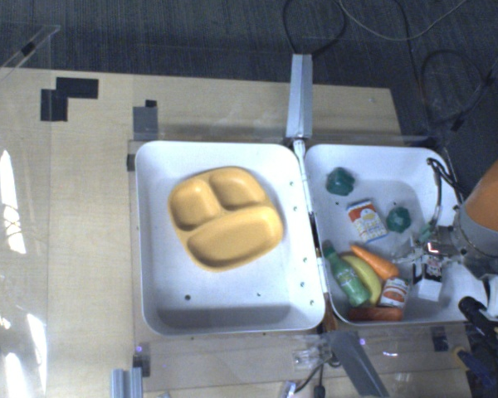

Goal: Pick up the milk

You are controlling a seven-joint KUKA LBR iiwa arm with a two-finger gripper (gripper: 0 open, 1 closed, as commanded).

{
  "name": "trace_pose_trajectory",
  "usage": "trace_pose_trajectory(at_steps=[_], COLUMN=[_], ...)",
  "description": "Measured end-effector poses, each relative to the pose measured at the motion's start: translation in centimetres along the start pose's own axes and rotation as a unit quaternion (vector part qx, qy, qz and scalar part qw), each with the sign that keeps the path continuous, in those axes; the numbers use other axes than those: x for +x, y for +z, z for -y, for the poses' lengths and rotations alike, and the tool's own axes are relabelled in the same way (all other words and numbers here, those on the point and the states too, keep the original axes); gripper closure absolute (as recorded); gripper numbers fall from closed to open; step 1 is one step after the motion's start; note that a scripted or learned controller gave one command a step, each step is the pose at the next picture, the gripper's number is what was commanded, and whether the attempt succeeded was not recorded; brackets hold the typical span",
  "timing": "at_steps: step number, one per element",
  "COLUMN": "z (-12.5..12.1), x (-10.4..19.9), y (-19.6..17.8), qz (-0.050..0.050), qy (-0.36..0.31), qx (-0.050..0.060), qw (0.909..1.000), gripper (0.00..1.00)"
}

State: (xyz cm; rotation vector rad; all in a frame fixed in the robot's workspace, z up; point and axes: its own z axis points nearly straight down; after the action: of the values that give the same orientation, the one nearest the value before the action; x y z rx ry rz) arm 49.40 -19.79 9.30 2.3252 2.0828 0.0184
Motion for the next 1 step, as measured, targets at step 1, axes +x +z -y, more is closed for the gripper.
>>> trace_pose_trajectory(at_steps=[1], z=[-0.25], x=[-0.2], y=[-1.18], qz=[0.003], qy=[0.0], qx=[-0.004], qw=[1.0], gripper=[1.0])
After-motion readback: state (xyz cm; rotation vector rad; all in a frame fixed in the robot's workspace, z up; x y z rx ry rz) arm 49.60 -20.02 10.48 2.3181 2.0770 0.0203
